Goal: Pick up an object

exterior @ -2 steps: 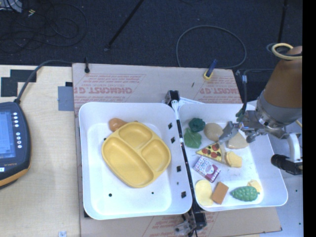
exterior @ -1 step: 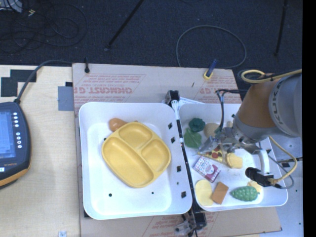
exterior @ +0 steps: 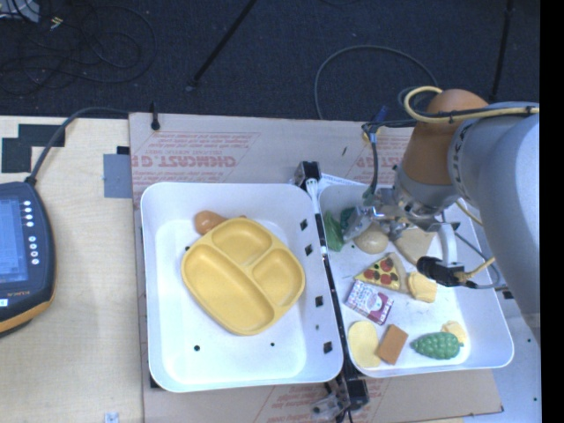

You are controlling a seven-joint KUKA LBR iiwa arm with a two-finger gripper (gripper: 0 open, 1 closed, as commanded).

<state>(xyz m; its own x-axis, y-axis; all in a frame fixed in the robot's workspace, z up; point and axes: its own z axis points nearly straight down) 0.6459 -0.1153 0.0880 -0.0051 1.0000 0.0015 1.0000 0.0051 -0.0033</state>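
— While the arm hangs over the right bin [exterior: 493,346], can you make out what it's after?

— My guess is the pale, rounded piece [exterior: 371,239] at the far end of that bin, just under the gripper [exterior: 381,221]. The green item [exterior: 335,229] lies right beside it, against the wall the two bins share.

— Has it got hold of anything?

— I can't tell. The wrist and its cables cover that spot, so whether the gripper is spread or closed is hidden from where I stand. Nothing looks lifted; the pale piece seems to rest on the bin floor.

— So the pick isn't done.

— I'd say not. It looks like the reach is made, and the grasp and lift are left.

— What else sits near that pale piece?

— Just nearer to us, a pizza slice [exterior: 384,273], then a small pink-and-white packet [exterior: 368,300]. Toward the arm's side, a yellow chunk [exterior: 422,286]. At the near end, a yellow disc [exterior: 362,337], a brown block [exterior: 392,344] and a bumpy green thing [exterior: 437,345].

— And the other bin?

— Across the shared wall, the left bin [exterior: 167,342] holds a yellow divided tray [exterior: 242,274], with an orange thing [exterior: 208,221] peeking out at its far edge.
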